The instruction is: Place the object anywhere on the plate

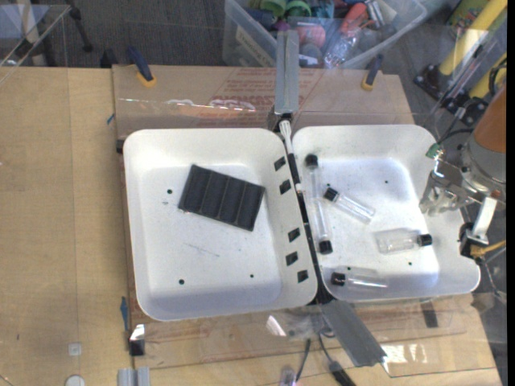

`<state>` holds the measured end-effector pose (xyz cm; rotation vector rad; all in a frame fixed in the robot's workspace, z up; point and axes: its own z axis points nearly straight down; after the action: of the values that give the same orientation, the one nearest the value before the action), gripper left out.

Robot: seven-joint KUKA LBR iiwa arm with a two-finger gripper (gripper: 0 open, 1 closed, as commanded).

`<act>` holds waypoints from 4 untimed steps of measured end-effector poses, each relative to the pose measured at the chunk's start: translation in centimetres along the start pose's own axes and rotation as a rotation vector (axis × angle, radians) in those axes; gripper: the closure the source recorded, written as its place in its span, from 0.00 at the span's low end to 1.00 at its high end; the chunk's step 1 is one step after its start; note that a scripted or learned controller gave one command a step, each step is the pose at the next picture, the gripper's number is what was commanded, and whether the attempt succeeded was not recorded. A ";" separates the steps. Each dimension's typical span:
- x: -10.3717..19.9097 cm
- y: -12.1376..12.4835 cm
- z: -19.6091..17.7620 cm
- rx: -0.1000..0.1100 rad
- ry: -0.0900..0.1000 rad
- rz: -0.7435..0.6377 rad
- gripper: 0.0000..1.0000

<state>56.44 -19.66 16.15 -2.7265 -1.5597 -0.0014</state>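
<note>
The end effector (459,203) hangs over the right edge of the right bin (366,139); whether it is wide or narrow I cannot tell. Nearest it lies a clear vial (402,240) with a black cap, with more capped vials (348,204) scattered further left and one against the divider (291,207). The plate (221,197), a dark ribbed rectangle set askew, lies well apart in the left bin (161,296). A tub of toys (322,10) stands beyond the desk (56,215).

White bins (153,288), ridged dark grey plate (221,198), black-capped clear vials (348,204)
</note>
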 end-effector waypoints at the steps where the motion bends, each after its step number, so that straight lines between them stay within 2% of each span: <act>1: 7.7 4.3 6.9 -0.012 0.003 0.078 1.00; 2: 9.5 -5.1 -2.2 0.005 -0.001 -0.005 1.00; 3: 9.0 -15.3 -2.2 0.005 -0.002 0.046 1.00; 4: 9.0 -15.2 -2.2 0.004 -0.002 0.047 0.00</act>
<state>47.85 -4.19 18.33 -2.7601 -1.4940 0.0049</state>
